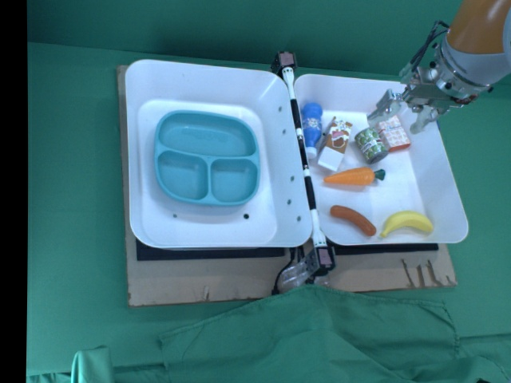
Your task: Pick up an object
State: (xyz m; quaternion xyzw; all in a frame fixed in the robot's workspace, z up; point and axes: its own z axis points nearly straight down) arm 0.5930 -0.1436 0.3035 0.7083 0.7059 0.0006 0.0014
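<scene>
The right bin (447, 174) holds a blue bottle (311, 122), a small carton (335, 142), a green can (371, 144), a red box (394, 134), a carrot (351, 177), a sausage (353, 219) and a banana (407, 223). My gripper (402, 114) hangs over the bin's far right part, just beyond the red box and the can. Its two fingers (382, 108) stand apart, so it is open, with nothing gripped between them.
A teal divided plate (207, 156) lies in the left bin (144, 94). A black-and-white hinge bar (299, 142) runs between the bins. Green cloth (319, 333) bunches up at the front of the bench.
</scene>
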